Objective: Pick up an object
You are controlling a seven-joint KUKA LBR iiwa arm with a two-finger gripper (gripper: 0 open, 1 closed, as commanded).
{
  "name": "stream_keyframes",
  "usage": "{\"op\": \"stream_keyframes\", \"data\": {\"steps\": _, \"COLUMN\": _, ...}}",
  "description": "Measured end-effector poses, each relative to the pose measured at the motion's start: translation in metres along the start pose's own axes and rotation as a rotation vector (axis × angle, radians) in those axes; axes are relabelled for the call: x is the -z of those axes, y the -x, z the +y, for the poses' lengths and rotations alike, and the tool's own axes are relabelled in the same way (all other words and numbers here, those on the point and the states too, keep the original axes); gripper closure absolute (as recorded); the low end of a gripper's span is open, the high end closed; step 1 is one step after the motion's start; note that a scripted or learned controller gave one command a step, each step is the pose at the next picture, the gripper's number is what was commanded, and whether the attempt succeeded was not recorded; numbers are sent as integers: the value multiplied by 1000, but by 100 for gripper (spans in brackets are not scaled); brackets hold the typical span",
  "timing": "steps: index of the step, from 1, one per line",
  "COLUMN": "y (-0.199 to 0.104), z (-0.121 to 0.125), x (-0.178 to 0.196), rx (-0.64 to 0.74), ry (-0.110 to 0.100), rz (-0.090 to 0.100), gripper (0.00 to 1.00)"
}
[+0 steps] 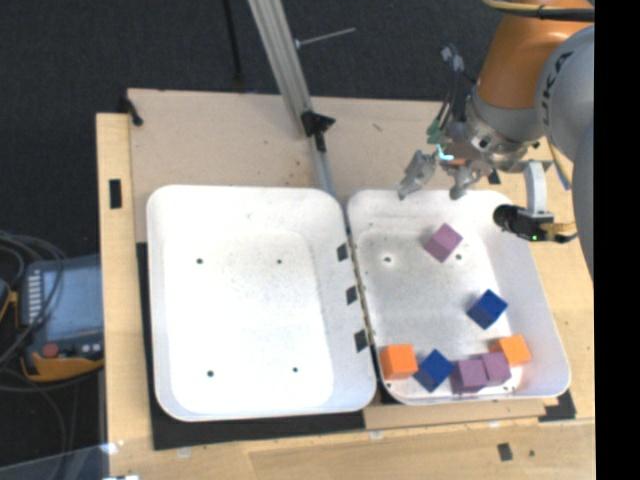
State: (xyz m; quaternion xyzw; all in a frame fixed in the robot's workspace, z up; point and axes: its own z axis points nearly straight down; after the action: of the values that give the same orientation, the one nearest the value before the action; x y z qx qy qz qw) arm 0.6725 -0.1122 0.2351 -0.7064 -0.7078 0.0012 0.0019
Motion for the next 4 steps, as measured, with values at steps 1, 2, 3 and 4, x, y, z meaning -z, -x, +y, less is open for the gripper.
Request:
{"op": "stream_keyframes", "data": {"steps": 1, "y": 1, "z": 1, "x": 3, "rx": 2, "ry": 4, "rz": -3, "gripper": 0}}
{"op": "stream_keyframes", "data": {"steps": 2, "y": 10, "z": -2, "x": -56, "rx": -3, "ry": 1, "rz": -4, "gripper": 0}}
{"op": "stream_keyframes", "data": {"steps": 3, "y": 16, "z": -1, "x": -112, "rx": -3, "ry": 14, "rz": -5, "gripper": 0}}
{"op": "stream_keyframes", "data": {"steps": 4, "y": 18, "z": 0, "x": -138, "rx": -2, "ry": 5, "rz": -4, "gripper": 0}}
